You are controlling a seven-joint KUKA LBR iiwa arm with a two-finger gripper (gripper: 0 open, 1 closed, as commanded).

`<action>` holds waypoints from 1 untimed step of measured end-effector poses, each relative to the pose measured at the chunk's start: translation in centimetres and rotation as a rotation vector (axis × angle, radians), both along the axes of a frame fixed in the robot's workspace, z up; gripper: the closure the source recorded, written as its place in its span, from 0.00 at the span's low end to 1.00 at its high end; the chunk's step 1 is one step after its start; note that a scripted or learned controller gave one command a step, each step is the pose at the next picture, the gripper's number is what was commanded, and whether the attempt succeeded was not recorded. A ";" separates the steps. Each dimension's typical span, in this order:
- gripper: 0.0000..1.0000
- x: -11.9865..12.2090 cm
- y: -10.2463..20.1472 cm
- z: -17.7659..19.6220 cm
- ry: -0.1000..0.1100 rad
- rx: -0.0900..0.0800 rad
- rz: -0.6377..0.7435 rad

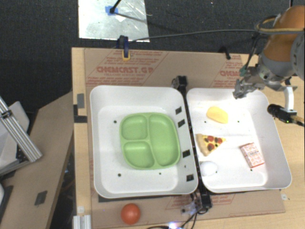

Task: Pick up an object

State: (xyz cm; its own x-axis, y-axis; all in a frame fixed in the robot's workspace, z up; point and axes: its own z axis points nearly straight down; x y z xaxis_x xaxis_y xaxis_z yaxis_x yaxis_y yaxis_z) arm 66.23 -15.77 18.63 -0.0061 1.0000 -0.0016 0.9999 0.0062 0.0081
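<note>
Over the far right corner of the right bin (274,142) the gripper (239,90) is seen, hanging from the grey arm (281,37); whether anything is pinched cannot be told, and nothing is seen held. The nearest object, a yellow piece (217,114), lies in that bin just toward the camera and slightly leftward of the gripper, its long axis running roughly left to right. A pizza slice (209,143) and a small red carton (251,155) are found farther forward.

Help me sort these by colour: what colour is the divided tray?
Light green tray, clearest in the camera view.
</note>
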 end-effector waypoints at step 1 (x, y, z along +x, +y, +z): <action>1.00 0.2 0.0 4.8 0.000 0.000 0.000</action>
